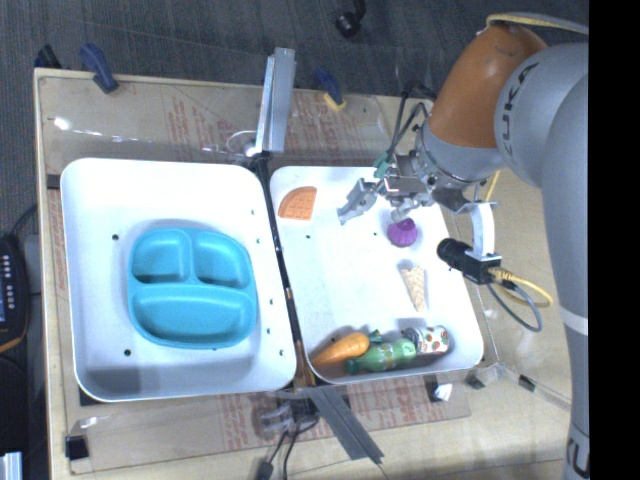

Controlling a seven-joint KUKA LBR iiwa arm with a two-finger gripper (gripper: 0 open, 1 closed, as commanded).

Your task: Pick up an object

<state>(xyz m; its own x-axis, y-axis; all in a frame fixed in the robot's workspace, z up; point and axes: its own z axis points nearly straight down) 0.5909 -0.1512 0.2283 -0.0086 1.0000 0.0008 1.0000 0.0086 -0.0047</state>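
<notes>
My gripper (378, 206) hangs over the far part of the right bin (330, 278), open, with nothing between its fingers. A small purple object (402, 232) lies just below its right finger (404, 206). To the left of the gripper, near the bin's far left corner, is an orange wedge (297, 203). A pale cone (415, 286) rests in the middle right. Along the near wall lie a carrot (340, 348), a green bottle (385, 356) and a small red-and-white can (432, 340).
The left bin (90, 268) holds a blue divided tray (192, 286). A grey metal bar (275, 98) stands upright behind the gap between the two bins. The arm (520, 78) comes in from the upper right.
</notes>
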